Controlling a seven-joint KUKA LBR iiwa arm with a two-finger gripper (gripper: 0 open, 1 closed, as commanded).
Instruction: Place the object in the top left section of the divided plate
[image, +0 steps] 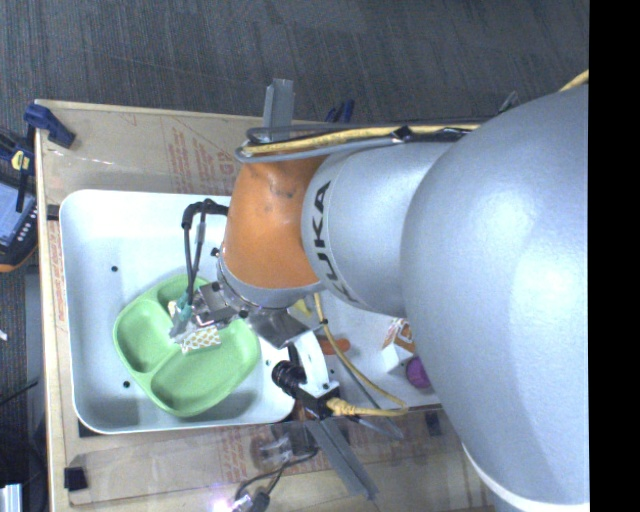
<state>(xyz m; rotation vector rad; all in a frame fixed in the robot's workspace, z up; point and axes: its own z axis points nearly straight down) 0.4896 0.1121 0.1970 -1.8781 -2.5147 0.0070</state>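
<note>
A green divided plate (148, 340) lies in the left white bin (90, 290). My gripper (193, 316) hangs over the middle of the plate, where its dividers meet. A small white object with a mesh pattern (201, 341) shows right under the gripper's tip, over the edge of the plate's large lower section. Whether it is held or resting on the plate I cannot tell. The orange band and grey arm hide the plate's upper right part.
The right bin is mostly hidden under the arm; an orange-and-white carton (398, 343), a purple item (416, 376) and a thin orange piece (338, 346) show in it. A black cable (190, 245) loops above the plate.
</note>
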